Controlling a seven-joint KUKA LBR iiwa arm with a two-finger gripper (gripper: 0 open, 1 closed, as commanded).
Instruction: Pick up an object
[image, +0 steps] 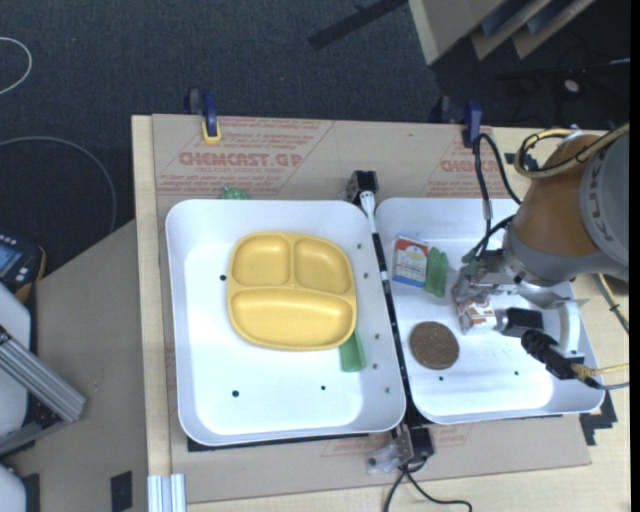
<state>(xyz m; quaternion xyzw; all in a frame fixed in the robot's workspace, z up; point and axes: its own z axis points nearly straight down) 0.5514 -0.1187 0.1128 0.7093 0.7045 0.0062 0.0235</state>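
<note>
Camera view shows the gripper (474, 305) low in the right bin (500, 395), just beside a brown disc (435, 344). I cannot tell its state. It looks like the reaching step. Next, it should close on the disc.

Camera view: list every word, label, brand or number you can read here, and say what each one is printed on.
"CHEMCAST G P", red, on the brown board behind the left bin; smaller red lines under it are too blurred to read.
A second red print on the board behind the right bin: partly hidden, unreadable.
Small carton in the right bin: printing too small to read.
</note>
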